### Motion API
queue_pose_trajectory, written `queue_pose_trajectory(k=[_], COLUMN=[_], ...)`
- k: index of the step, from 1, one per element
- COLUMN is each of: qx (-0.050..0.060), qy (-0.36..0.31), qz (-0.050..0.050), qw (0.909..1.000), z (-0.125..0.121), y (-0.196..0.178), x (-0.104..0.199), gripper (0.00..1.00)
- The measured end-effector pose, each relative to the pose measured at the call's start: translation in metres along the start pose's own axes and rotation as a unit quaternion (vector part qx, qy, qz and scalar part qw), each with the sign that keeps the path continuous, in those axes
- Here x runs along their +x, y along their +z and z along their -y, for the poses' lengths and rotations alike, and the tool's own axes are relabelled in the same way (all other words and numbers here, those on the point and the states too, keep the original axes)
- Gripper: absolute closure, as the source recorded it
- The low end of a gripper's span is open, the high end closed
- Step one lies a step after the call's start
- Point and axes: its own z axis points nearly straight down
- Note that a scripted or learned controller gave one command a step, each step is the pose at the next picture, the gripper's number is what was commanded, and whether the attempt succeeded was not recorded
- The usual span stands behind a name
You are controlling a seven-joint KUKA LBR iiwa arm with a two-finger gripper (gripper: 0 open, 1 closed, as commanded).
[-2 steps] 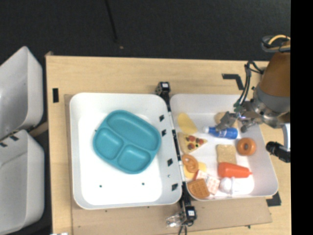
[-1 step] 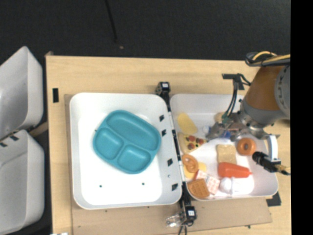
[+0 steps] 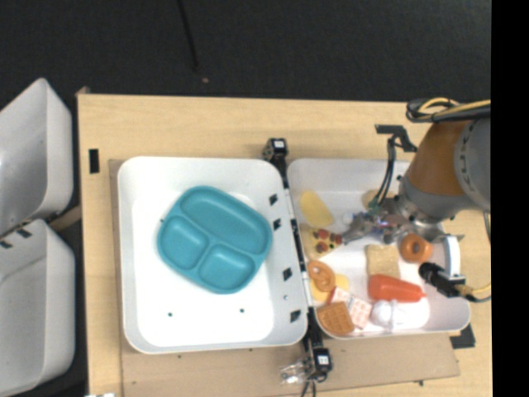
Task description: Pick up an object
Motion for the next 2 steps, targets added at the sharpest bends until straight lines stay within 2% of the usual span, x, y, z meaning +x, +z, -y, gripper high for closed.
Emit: queue_pose_trajectory(k=[1, 2], qx=[-0.001, -0.003], qy=[0.002, 0.002], qz=[0.0, 0.0], qw=[1.0, 1.0], z=[-0.001, 0.001], y=[-0.011, -0.074], x=[-0.001, -0.006], gripper=[1.0, 1.0])
